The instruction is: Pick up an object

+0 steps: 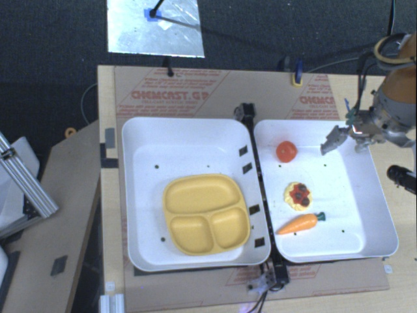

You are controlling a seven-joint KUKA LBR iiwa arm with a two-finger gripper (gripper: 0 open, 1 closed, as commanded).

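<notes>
While the grey two-finger gripper [346, 138] hangs over the far right part of the right white bin [374, 194], I cannot tell how its tips stand. Three toy foods lie in that bin's left half: a round red tomato [286, 151] farthest, a small yellow tart with dark red berries [298, 195] behind a glossy orange carrot with a green stub [300, 223]. A yellow three-compartment plastic tray [206, 212] sits in the left white bin [150, 149].

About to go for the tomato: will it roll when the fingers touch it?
Probably. The tomato looks round and smooth, so a nudge could send it rolling across the flat bin floor. It looks like a toy, likely light and rigid. The gripper hovers beside it, apart.
</notes>
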